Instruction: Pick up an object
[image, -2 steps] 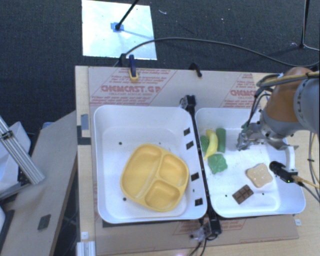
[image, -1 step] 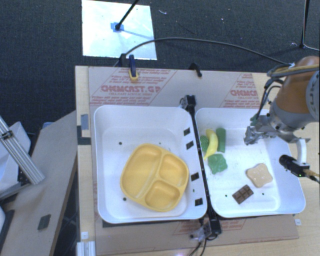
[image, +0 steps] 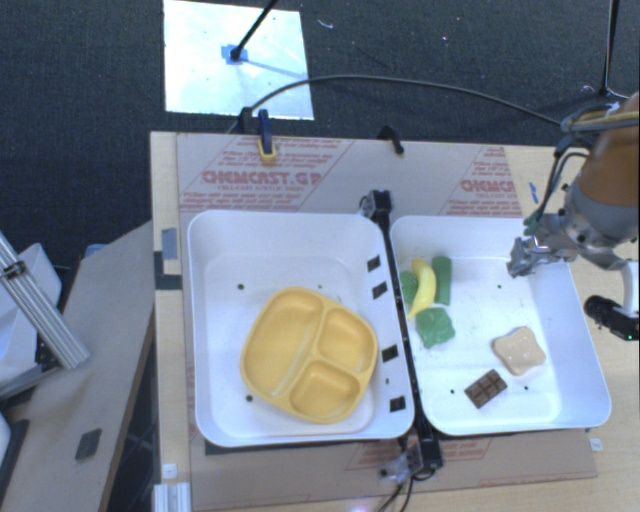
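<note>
Overhead, jaws (image: 527, 255) at right bin (image: 570, 300) far rim.

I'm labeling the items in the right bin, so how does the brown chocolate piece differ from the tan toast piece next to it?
The chocolate is dark brown; the toast is pale tan. The chocolate looks smaller and flatter, a scored rectangle, while the toast is larger, with rounded corners. The chocolate lies nearer the bin's front edge; the toast sits farther back and to the right. Both lie flat in the right bin, apart from each other.
</note>
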